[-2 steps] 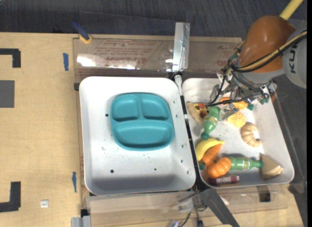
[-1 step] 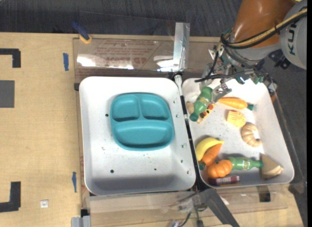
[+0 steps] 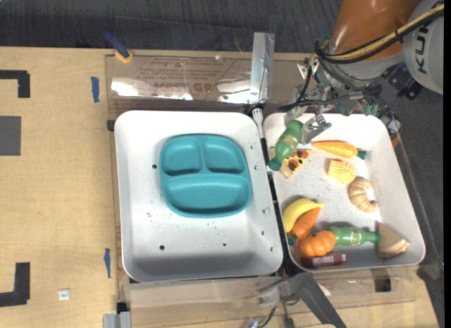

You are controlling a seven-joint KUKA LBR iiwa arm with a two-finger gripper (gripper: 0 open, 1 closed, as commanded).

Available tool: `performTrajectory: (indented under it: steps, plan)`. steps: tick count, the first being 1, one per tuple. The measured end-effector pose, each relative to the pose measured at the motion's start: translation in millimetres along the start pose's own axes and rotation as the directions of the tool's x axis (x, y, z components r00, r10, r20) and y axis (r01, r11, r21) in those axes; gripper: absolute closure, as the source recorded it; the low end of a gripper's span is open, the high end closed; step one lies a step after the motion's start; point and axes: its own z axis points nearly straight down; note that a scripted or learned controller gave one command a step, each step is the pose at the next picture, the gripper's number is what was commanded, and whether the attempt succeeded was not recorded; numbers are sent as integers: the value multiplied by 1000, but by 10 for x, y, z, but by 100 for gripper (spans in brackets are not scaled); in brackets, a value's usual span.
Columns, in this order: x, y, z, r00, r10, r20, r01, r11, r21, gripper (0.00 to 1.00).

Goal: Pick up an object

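My gripper (image 3: 315, 123) sits at the bin's (image 3: 405, 178) far edge, jaw state unreadable; green bottle (image 3: 287, 141) just left, carrot (image 3: 336, 149) just below, both graspable.

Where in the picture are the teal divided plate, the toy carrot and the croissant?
teal divided plate (image 3: 205, 175): camera view, on the ridge between its compartments.
toy carrot (image 3: 335, 148): camera view, middle of its orange body.
croissant (image 3: 363, 193): camera view, centre of its ridged back.
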Motion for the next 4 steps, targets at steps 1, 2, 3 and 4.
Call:
performTrajectory:
  steps: [1, 2, 3, 4]
  plan:
    - [345, -647, 986, 999, 43, -17, -43, 999, -5, 100]
    - [-23, 33, 251, 994, 109, 3, -109, 994, 0, 100]
    - [-28, 17, 171, 994, 112, 6, -112, 994, 1, 100]
    - [83, -218, -696, 962, 273, 3, -273, 962, 4, 100]
